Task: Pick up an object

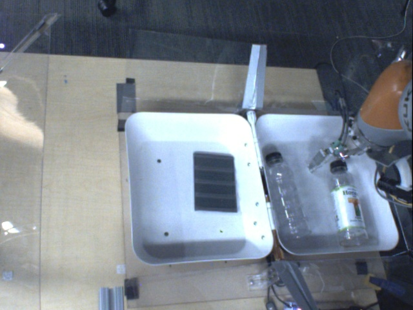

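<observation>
Clear bottles (286,196) (346,206) lie in the right bin (303,129).

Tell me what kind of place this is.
Probably a robotics lab's bin-picking test bench: two shallow white bins side by side on a wooden bench, a grey arm with an orange band reaching in, and plain test objects such as two clear plastic bottles.
</observation>
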`<state>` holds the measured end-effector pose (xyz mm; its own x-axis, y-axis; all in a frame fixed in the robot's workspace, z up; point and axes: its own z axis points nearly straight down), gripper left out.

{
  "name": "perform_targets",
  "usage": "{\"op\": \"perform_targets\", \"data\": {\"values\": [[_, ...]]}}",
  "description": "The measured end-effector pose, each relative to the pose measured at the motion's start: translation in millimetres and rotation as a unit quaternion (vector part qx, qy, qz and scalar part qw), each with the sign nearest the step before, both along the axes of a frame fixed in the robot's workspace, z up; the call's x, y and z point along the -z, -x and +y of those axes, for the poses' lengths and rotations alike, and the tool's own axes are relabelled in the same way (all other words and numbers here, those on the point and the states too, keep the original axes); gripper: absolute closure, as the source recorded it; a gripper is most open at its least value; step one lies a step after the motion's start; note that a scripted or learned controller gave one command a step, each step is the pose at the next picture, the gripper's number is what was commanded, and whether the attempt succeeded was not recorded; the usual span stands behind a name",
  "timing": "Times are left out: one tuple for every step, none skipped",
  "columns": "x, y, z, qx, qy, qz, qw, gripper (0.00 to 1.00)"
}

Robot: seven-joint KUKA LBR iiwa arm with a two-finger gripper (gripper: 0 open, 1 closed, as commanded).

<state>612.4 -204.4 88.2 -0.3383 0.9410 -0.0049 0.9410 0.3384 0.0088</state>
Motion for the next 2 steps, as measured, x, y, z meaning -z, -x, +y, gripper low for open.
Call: {"op": "perform_targets", "data": {"values": [[-13.4,-3.3,1.6,-0.002,0.0003,-0.004,1.0,1.0],[-13.3,-3.2,1.5,-0.002,0.0003,-0.004,1.0,0.0]]}}
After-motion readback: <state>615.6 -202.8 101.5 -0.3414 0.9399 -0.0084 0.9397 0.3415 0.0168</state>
